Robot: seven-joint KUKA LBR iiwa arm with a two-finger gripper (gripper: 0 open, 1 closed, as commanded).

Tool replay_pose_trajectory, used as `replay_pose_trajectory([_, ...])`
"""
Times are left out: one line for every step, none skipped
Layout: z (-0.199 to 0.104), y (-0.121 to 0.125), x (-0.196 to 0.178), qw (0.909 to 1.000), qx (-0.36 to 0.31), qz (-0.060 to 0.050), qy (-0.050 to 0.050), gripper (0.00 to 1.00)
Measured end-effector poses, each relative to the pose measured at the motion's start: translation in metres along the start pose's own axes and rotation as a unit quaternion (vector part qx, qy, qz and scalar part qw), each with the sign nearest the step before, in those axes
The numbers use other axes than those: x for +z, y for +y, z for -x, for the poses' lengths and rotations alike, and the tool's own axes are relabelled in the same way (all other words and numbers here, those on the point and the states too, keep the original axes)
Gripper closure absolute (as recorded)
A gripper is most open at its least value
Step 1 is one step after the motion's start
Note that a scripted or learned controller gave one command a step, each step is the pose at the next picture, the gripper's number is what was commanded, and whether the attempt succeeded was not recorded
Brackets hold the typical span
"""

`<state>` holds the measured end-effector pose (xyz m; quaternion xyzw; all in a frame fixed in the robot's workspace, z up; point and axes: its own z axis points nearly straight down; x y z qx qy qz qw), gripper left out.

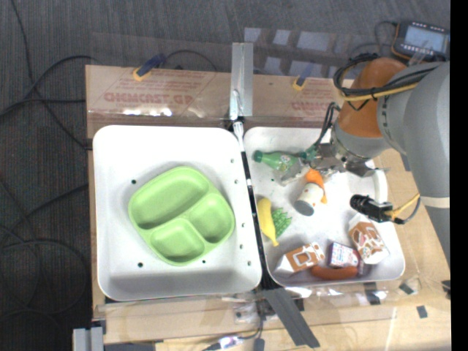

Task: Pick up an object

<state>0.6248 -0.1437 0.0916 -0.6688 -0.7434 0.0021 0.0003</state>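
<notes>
Gripper [319, 159] tips blurred beside carrot toy [312, 186].

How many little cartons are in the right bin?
3, all near its front edge: brown carton at left, purple carton in the middle, red-and-white carton at right. Others may hide under the arm.

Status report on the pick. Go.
Gripper low in right bin, far side, finger state unclear. Orange-and-white bottle just under it, not seen held. Green bottle close alongside, banana nearer the divider.
</notes>
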Motion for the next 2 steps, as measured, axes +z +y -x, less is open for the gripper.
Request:
replay_pose_trajectory([-0.001, 0.001, -0.007, 1.0, -0.001, 0.0, 0.002, 1.0])
replay_pose_trajectory([-0.069, 0.0, -0.142, 0.9995, -0.03, -0.001, 0.0, 1.0])
